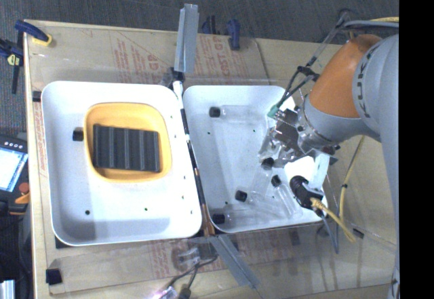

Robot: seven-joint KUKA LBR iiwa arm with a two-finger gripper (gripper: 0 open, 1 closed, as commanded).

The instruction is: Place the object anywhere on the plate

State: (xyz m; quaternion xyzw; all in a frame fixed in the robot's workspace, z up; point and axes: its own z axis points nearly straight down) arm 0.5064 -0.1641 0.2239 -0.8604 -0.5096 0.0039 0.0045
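Plywood bench [135, 53], two shallow white bins side by side, left bin [68, 223], right bin [230, 175]

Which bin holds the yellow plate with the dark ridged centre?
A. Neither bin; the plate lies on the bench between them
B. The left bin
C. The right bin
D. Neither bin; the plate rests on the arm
B: the yellow plate lies inside the left bin, while the arm and its gripper are over the right bin.
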